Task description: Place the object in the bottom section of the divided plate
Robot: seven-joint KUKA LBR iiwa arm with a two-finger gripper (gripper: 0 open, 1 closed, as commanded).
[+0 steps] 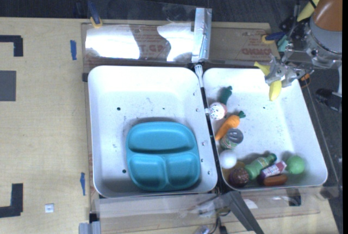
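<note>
A blue divided plate (162,155) lies in the near half of the left bin (109,91), with one wide section on its far side and two smaller ones on its near side. My gripper (279,77) hangs over the far right corner of the right bin (304,118). It is shut on a small yellow object (274,90), which sticks out below the fingers and above the bin floor. The plate's sections hold nothing.
Along the right bin's left and near sides lie a dark green piece (225,92), a speckled white ball (217,111), a carrot (227,125), a can (232,139), a white egg (228,160), a green bottle (260,164) and a green ball (295,164). A shiny panel (141,37) stands behind the left bin.
</note>
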